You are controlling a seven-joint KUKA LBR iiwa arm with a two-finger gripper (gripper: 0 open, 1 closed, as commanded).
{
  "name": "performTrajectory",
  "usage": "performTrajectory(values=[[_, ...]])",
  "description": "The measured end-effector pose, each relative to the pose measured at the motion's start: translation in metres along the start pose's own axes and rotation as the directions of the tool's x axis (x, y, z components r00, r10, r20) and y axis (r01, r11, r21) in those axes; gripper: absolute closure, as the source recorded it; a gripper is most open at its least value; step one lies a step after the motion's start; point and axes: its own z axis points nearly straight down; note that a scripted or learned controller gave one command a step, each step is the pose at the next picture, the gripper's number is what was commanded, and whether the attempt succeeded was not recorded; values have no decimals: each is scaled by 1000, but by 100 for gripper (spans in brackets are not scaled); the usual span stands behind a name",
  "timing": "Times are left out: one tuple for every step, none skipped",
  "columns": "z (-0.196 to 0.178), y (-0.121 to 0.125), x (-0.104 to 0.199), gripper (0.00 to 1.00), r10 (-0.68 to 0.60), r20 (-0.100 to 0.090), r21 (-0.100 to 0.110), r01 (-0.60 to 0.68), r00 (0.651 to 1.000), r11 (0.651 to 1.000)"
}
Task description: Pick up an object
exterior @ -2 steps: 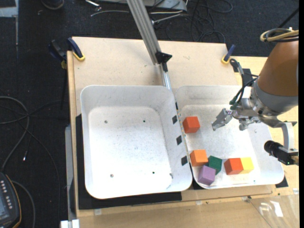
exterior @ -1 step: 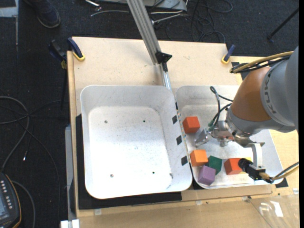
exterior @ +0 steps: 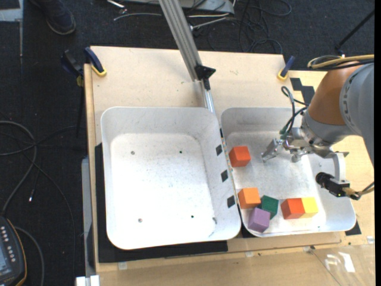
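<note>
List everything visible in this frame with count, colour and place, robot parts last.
bins: 2, white, side by side on the bench; left bin, right bin
orange cubes: 3, in the right bin; one apart near its left wall, one by the purple cube, one touching the yellow cube
green cube: 1, right bin, near edge
purple cube: 1, right bin, near edge
yellow cube: 1, right bin, near edge
clamps: 2, blue and yellow, bench's far corners
arm: 1, grey and orange, from the right
pincer: 1, over the right bin
</note>
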Motion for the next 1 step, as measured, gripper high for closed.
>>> performTrajectory(values=[[-22, -18, 65, 0, -7, 1, 0, 7, 1000, 1000]])
